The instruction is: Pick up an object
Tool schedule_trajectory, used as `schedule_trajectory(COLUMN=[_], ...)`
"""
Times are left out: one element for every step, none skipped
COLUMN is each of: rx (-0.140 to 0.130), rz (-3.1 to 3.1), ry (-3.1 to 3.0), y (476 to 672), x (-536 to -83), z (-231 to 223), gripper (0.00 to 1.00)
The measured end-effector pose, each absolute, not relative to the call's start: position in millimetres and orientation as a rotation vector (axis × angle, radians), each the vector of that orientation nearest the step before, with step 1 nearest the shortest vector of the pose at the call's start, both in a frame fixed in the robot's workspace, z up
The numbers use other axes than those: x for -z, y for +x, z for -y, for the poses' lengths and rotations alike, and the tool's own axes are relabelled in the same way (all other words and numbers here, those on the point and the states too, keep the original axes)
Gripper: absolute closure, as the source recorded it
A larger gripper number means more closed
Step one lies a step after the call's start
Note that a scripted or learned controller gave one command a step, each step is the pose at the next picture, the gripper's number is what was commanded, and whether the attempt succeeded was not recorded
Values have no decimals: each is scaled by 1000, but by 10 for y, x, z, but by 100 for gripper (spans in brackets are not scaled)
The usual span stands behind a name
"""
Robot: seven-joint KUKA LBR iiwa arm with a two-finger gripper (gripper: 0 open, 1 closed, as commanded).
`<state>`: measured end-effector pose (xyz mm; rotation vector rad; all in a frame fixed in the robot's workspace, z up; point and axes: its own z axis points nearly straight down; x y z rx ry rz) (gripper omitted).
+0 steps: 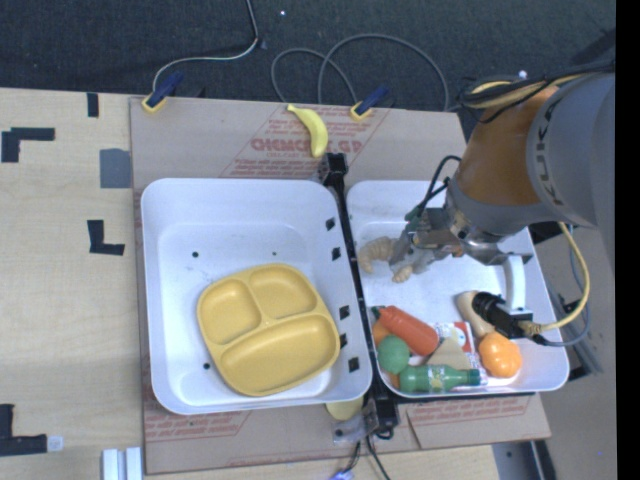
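My gripper (412, 253) is low in the right bin (385, 203), near its back left part. A small tan toy (377, 254) lies right beside it on the left, and a tan bit (403, 274) shows just below it. I cannot tell whether the toy is touched. Toward the bin's front lie an orange carrot (408, 328), a round green piece (393, 355), a green bottle (440, 376), an orange fruit (500, 356), a red and white packet (458, 340) and a brown and white piece (481, 310).
The left bin (165, 268) holds a yellow divided plate (268, 326). A yellow banana (310, 128) lies on the cardboard behind the bins. Black clips run along the wall between the bins (345, 258). Cables loop on the dark floor at the back.
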<state>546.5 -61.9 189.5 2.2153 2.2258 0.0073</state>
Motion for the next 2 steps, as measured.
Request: schedule_trajectory(rx=[-2, -4], rz=[-2231, -2230], ry=[2214, 2214], y=[5749, 5754], x=[-1890, -2252], z=[-28, -538], gripper=[100, 100])
